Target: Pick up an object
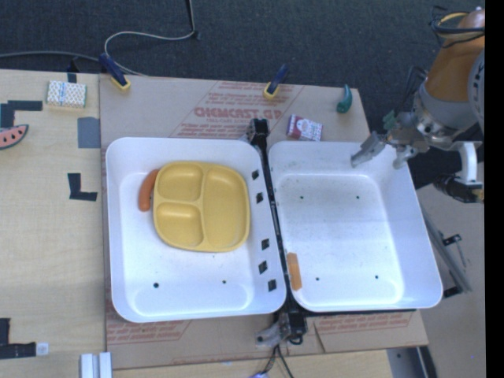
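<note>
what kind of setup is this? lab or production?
Likely a lab test bench, not production: two white bins clamped onto cardboard, tape marks on the wooden bench, loose cable on the carpet. The gripper hangs over the right bin's far edge.

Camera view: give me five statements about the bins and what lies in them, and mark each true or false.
1. A yellow plate lies in the left bin. True.
2. The plate has three compartments. True.
3. The gripper holds the plate. False: it hangs over the right bin's far right corner, with nothing between its fingers.
4. An orange piece lies by the right bin's left wall. True.
5. The carrot lies on top of the plate. False: it lies on the bin floor, against the plate's left edge.
</note>
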Controlling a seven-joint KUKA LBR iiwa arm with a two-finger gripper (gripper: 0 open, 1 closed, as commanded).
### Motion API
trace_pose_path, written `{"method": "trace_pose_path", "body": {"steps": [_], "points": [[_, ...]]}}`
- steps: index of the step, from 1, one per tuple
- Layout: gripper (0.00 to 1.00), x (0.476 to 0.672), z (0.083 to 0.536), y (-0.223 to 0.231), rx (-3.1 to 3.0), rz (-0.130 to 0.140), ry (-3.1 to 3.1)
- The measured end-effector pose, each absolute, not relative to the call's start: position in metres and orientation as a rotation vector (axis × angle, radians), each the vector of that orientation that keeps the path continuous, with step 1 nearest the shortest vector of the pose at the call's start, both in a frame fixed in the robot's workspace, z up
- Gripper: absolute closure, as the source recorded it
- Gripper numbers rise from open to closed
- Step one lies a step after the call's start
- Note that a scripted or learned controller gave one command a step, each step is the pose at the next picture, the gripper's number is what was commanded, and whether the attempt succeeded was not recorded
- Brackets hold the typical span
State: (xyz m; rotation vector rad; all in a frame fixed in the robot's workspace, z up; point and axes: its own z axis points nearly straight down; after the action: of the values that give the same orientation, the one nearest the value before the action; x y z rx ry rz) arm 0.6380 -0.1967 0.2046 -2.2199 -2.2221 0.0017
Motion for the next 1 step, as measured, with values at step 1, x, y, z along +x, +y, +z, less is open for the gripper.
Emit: {"method": "trace_pose_path", "body": {"steps": [1], "points": [[0.0, 0.6645, 0.1371, -0.1576, -2.218, 0.003, -2.223]]}}
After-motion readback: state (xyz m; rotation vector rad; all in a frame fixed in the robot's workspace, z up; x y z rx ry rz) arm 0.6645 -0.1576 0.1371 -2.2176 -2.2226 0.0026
